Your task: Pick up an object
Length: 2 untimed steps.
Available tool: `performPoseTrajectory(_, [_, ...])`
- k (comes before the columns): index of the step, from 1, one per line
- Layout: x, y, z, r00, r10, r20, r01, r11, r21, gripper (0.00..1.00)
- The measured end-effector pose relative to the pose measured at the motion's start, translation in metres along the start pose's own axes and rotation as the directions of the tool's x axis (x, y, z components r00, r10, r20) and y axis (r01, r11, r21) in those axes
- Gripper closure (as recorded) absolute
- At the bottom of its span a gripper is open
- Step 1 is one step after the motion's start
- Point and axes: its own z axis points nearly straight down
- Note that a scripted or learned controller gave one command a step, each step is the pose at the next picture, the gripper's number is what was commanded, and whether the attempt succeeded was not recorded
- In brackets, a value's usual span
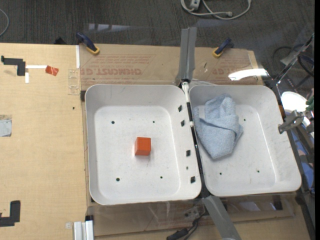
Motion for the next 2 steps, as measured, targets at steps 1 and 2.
performPoseTrajectory(1, [-0.009, -0.014, 0.085, 0.963, -0.270, 0.000, 0.270, 0.963, -0.001, 0.00])
performPoseTrajectory(2, [-0.009, -0.012, 0.195, 0.874, -0.486, 0.001, 0.486, 0.874, -0.003, 0.00])
